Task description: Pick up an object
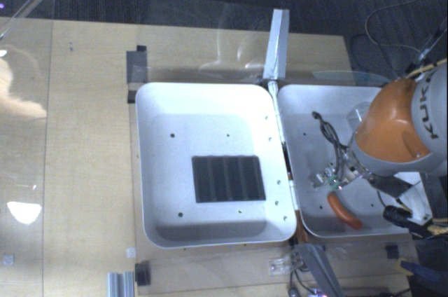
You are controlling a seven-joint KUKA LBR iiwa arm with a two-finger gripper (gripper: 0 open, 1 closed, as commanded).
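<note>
Counter (77,169): two white bins side by side. Left bin (161,120) has a dark ribbed mat (228,178) on its floor, well apart from the right bin (308,120). Arm (395,124) reaches in over the right bin, orange band uppermost, wrist angled down toward that bin's near half. Jaws (330,178) sit low over the right bin floor; too small and cluttered by cables to tell if apart or together. Orange sausage-shaped object (344,210) lies on the right bin floor near its front wall, just beside and below the jaws, probably not between them.
</note>
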